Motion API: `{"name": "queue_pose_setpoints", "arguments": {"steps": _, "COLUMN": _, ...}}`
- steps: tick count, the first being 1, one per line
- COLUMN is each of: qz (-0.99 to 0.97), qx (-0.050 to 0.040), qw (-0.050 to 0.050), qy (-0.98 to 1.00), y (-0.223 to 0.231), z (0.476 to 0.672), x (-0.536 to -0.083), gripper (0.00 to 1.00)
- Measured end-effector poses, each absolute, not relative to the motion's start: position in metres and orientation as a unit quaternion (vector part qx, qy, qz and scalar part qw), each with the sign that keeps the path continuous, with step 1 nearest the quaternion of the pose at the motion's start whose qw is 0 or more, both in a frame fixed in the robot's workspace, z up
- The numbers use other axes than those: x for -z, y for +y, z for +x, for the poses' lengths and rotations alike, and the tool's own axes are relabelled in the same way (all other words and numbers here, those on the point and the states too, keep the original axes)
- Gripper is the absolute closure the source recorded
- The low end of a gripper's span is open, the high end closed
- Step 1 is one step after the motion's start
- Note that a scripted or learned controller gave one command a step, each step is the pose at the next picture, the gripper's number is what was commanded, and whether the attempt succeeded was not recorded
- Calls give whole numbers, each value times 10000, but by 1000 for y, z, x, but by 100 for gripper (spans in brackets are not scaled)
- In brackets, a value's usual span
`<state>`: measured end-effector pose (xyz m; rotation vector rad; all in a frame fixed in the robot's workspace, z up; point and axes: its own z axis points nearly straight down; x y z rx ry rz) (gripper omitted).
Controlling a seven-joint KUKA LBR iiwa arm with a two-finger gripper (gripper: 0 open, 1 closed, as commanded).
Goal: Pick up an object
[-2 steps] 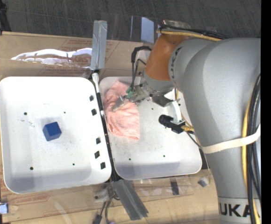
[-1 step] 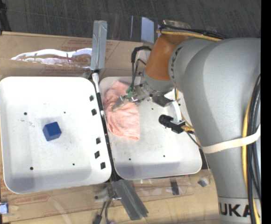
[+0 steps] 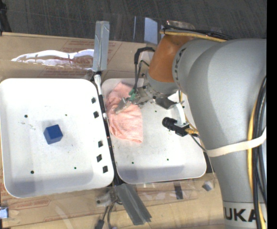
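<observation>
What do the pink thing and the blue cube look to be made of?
Pink thing: soft cloth, matte, apparently; it lies crumpled with folds in the right bin. Blue cube: rigid, flat-faced, matte, probably foam or plastic; the view cannot settle which.

blue cube [image 3: 53,133] seen in left bin [image 3: 14,175], pink cloth [image 3: 125,117] in right bin [image 3: 176,168], gripper [image 3: 129,100] lowered onto cloth

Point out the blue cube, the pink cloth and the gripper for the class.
blue cube [image 3: 53,133], camera view, its top face.
pink cloth [image 3: 127,122], camera view, its middle fold.
gripper [image 3: 131,98], camera view, at its fingertips.
</observation>
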<state>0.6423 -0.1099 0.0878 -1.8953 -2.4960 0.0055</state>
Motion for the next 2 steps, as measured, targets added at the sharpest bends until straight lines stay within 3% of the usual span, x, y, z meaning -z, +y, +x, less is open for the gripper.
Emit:
{"name": "queue_pose_setpoints", "arguments": {"steps": 1, "qz": -6047, "qx": -22, "qw": 42, "qy": -7964, "y": -109, "z": 639, "x": -88, "gripper": 0}}
{"name": "queue_pose_setpoints", "arguments": {"steps": 2, "qz": -6552, "qx": -18, "qw": 29, "qy": -7554, "y": -120, "z": 657, "x": -88, "gripper": 0}}
